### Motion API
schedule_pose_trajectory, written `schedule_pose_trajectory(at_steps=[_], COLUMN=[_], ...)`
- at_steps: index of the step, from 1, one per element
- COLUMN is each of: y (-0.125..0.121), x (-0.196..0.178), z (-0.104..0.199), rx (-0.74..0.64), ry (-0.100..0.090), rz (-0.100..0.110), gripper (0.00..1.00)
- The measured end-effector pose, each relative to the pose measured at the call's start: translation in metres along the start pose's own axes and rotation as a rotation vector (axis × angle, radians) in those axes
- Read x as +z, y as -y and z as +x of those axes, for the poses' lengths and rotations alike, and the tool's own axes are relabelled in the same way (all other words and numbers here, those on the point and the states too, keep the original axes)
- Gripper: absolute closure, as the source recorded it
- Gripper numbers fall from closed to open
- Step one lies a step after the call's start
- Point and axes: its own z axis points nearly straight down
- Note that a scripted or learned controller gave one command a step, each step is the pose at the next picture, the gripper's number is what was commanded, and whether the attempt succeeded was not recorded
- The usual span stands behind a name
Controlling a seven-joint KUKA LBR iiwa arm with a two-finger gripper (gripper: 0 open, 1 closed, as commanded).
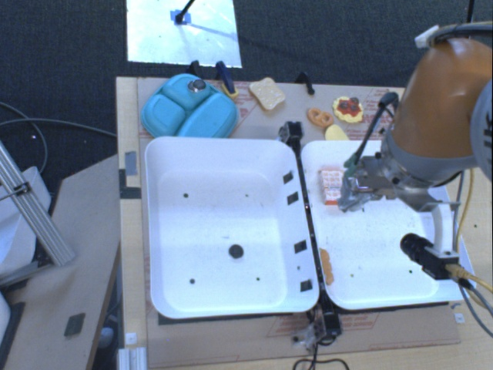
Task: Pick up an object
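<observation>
The gripper (353,199) is poised low in the right bin (385,284), centre-right of frame, just beside the small red-and-white carton (331,185), seemingly lined up for a pick.

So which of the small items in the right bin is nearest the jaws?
The red-and-white packet, lying just left of the gripper near the bin's upper left. The orange piece lies lower down by the divider, and the yellow one at the top rim.
</observation>
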Motion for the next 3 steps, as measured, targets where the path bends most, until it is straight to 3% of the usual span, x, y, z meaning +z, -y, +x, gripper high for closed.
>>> schedule_pose_trajectory(at_steps=[1, 2, 3], y=[-0.027, 0.010, -0.023], x=[0.079, 0.050, -0.024], z=[0.025, -0.001, 0.035], rx=[0.000, 0.007, -0.003], ry=[0.000, 0.000, -0.001], rz=[0.008, 0.002, -0.007], gripper=[1.00, 1.00, 1.00])
